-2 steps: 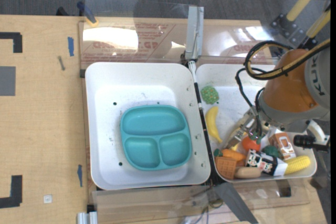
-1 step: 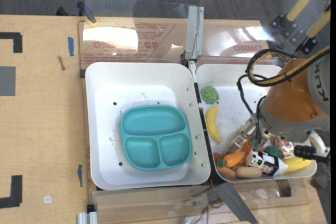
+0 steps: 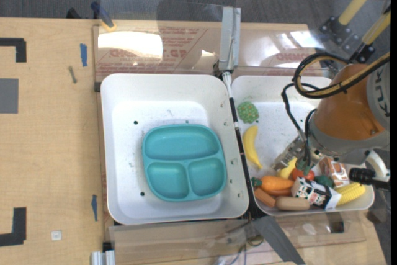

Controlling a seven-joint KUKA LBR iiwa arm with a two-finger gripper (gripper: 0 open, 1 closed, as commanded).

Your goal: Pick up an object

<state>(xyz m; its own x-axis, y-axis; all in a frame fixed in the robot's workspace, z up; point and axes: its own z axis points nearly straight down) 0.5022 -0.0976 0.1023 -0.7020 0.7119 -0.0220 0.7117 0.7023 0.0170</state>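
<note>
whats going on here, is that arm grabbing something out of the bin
A grey and orange robot arm reaches into the right white bin, its pincer low over a pile of toy food at the near edge: an orange carrot, a brown sausage and a yellow corn cob. A yellow banana and a green ball lie apart. The left white bin holds a teal divided plate. No grasp is visible.

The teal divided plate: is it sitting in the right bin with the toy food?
No, the teal divided plate lies alone in the left bin; the banana is in the right bin.
</note>
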